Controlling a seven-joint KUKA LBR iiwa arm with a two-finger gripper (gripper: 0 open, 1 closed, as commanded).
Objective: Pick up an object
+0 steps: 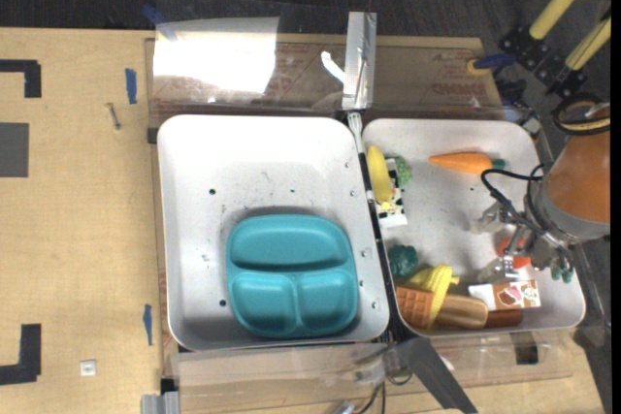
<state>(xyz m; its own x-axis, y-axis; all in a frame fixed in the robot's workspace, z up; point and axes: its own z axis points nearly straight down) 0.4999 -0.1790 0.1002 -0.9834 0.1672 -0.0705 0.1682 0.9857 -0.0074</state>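
Wooden counter [78, 208] carries two white bins; the left bin [184, 160] holds a teal divided tray [291, 274]. Reaching in from the right, the arm hangs its claw [519, 247] low over the right bin [456, 136]; how far it is open I cannot tell. An orange carrot [464, 162] lies near the far wall, long axis left-right, tip pointing left.

Single fixed overhead camera, tilted

It looks down from well above the surface [68, 208], taking in both white bins [184, 208]; the arm [582, 184] enters at 3 o'clock.
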